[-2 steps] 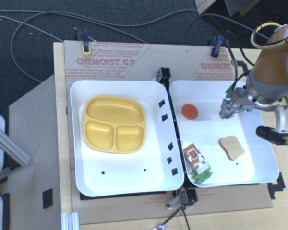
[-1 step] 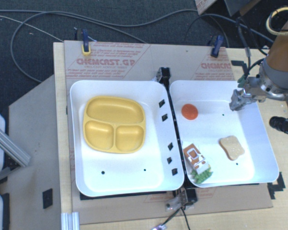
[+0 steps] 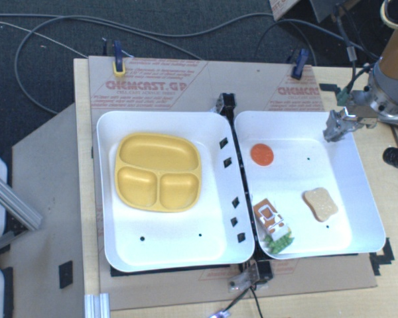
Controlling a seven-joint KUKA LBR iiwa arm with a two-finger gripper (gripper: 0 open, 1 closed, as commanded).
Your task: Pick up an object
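The right bin (image 3: 331,171) holds three objects. An orange-red disc (image 3: 262,154) lies near its back left. A tan bread slice (image 3: 320,204) rests toward the front right. A small packet with orange-and-white print and green trim (image 3: 272,225) lies at the front left corner. My gripper (image 3: 333,128) hangs over the bin's back right corner, well right of the disc and behind the bread, with nothing visible between its fingers.
The left bin (image 3: 119,237) holds a yellow three-compartment plate (image 3: 158,171). Black clips run along the divider between the bins (image 3: 233,177). Blue clamps (image 3: 119,57) hold the cardboard base at the back. Cables trail over the dark floor behind.
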